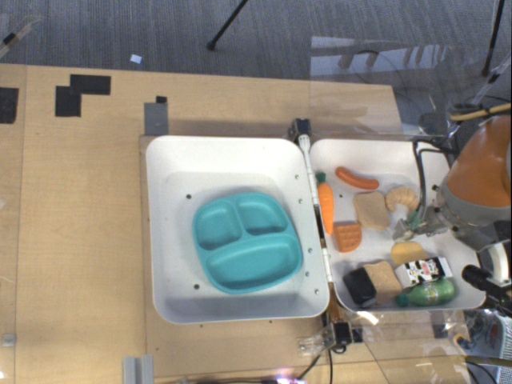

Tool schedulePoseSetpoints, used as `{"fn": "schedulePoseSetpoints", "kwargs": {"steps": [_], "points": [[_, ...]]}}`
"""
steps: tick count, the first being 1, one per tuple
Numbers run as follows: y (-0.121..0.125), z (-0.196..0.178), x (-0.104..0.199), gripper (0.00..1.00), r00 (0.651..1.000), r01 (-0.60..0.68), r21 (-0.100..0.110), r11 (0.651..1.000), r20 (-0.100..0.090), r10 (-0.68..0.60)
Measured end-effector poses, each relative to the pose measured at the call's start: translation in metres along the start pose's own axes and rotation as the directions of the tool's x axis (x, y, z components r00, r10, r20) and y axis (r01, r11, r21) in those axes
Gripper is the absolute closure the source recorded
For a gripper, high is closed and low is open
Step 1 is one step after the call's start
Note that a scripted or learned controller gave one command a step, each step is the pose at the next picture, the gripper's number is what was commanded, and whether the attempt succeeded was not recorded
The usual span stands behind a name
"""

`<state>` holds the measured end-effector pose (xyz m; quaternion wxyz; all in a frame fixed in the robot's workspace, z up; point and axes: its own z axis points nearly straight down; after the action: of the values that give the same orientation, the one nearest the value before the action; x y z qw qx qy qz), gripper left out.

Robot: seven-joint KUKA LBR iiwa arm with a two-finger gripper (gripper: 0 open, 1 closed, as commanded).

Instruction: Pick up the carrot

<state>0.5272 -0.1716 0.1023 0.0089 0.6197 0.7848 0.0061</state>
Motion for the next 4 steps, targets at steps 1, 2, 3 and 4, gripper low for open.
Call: {"fn": "schedulePoseSetpoints", "kwargs": {"steps": [1, 2, 3, 4], "points": [[-0.008, -0.086, 0.107, 1.0, 0.897, -0.442, 0.017, 0.897, -0.002, 0.442], [-0.01, -0.085, 0.104, 0.0, 0.895, -0.446, 0.019, 0.895, 0.002, 0.446], [0.015, 0.008, 0.087, 0.0, 0.747, -0.665, 0.007, 0.747, -0.004, 0.665], [0.06, -0.085, 0.151, 0.0, 0.496, -0.868, 0.015, 0.496, 0.006, 0.868]]}}
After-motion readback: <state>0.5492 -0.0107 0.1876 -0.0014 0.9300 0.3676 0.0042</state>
